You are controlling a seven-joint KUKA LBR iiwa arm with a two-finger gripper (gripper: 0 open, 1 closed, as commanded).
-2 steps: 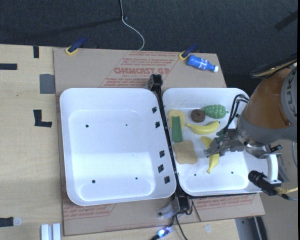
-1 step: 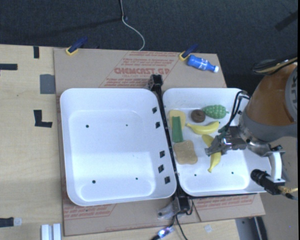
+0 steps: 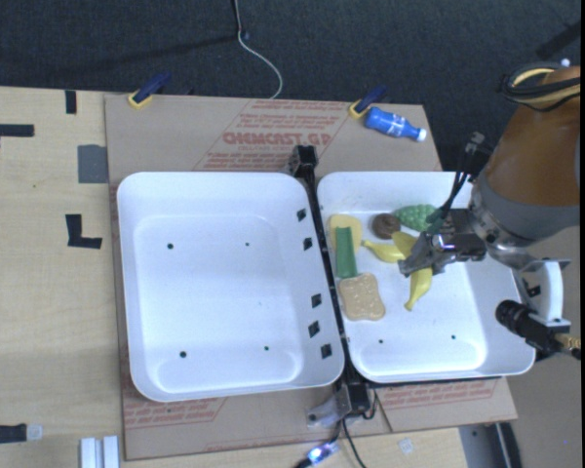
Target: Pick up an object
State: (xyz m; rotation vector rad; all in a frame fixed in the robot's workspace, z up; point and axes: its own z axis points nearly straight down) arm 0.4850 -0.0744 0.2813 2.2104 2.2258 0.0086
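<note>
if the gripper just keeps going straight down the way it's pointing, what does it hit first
Most likely a yellow banana-shaped toy directly beneath the gripper in the right bin; a second yellow one lies just to its left. Depth is hard to judge from this slanted view.

Pincer (image 3: pixel 421 258) over banana (image 3: pixel 419 286)
</note>
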